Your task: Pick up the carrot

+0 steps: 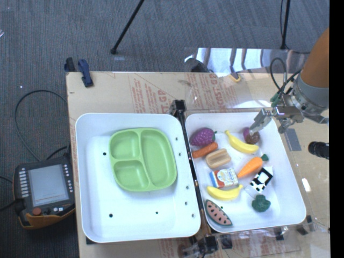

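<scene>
Carrot (250, 166) lying in the right bin (294, 183), right of centre, tilted, with its green top pointing up and to the right and its orange tip down and to the left. Just beside it on the lower right, a black-and-white box (261, 180); below that, a broccoli piece (260, 203). Left of the carrot, a tan bread roll (217, 158) and, under the roll, a small milk carton (223, 177) resting against a yellow banana (224, 193). Near the bin's bottom-left corner, a watermelon slice (219, 213). Along the upper part of the bin, a purple grape bunch (202, 136) touching an orange stick-shaped piece (205, 150), then a second banana (241, 143), then a dark reddish item (251, 136) too small to identify. Gripper (267, 123) poised at the upper right of this bin, over the dark reddish item and well above the carrot in the view, apart from it; spread or pressed together cannot be told at this angle. Behind it, the grey arm with its orange band (320, 58) coming in from the right. In the left bin (81, 160), a green divided plate (143, 158) with three compartments. Off the bench at the left, a control pendant (45, 187) with a screen; at the bench's far-left corner, a blue clamp (85, 72).
</scene>
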Available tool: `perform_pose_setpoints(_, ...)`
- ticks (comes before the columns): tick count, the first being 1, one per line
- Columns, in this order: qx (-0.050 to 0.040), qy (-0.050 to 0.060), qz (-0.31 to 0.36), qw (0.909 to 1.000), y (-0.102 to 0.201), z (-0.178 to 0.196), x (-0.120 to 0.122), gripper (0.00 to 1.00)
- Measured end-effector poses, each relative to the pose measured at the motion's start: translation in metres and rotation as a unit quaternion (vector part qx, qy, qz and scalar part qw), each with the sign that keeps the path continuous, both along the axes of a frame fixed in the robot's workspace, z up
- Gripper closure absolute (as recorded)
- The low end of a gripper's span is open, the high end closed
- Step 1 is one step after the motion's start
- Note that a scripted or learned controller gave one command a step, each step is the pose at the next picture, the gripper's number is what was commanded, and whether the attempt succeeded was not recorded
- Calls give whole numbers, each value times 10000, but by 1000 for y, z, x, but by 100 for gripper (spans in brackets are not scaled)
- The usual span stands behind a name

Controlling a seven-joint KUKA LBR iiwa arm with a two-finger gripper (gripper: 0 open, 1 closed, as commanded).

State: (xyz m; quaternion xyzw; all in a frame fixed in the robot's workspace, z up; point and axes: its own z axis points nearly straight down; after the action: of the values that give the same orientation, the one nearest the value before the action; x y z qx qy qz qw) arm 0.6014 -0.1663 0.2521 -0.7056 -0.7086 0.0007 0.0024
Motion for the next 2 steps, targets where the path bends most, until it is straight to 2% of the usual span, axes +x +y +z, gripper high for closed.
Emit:
perform_pose_setpoints(1, -24, -88, 221, 9997, -2, -138, -71, 0)
perform_pose_setpoints(2, -1, -10, -217, 9998, -15, -166, 3, 0)
